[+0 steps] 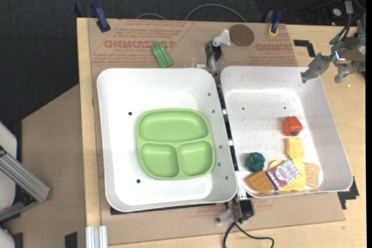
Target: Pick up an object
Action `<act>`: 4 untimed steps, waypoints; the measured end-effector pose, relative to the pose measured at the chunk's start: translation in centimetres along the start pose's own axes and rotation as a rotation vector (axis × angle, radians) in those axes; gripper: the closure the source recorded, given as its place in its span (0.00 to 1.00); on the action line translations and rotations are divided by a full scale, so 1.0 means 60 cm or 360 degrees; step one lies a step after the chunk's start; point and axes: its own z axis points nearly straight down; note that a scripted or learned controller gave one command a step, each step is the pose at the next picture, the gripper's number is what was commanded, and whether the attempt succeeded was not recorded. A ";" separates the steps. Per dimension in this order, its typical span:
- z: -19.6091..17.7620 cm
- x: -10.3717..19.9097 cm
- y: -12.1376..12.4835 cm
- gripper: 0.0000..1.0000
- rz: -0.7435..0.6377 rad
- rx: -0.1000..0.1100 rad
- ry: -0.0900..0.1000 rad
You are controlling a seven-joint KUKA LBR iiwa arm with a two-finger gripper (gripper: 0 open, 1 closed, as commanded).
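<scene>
Across the desk: two shallow white bins side by side on a printed cardboard sheet, the left bin point(116, 125) and the right bin point(261, 90).
Left bin: one green divided plate point(174, 143) at its middle, three compartments, nothing on it.
Right bin: all loose objects crowd its near right corner, the far half bare.
End effector point(340, 61): at the right bin's far right corner, above the rim; too small and blurred for me to tell whether it is open or closed, and nothing visibly held.
Key relation: the objects lie toward the near edge from the end effector, well apart from it, along the bin's right wall; one arm only.
Nearest candidate: one red pepper-like toy point(292, 125), standing alone, which looks the easiest pick.
Pile count: one yellow block point(295, 148), one dark green lump point(255, 161), one purple-labelled packet point(284, 173), long axis slanting, lying over roughly two tan biscuit-like pieces.
Desk's far edge: one green clip-like toy point(162, 56), one brown disc point(242, 35).
</scene>
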 end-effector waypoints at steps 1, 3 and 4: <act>0.202 -0.020 -0.010 0.00 0.0003 0.0018 0.0006; 0.307 0.001 -0.035 1.00 0.0001 -0.0001 0.0000; 0.147 0.192 0.005 1.00 -0.0016 -0.0014 0.0003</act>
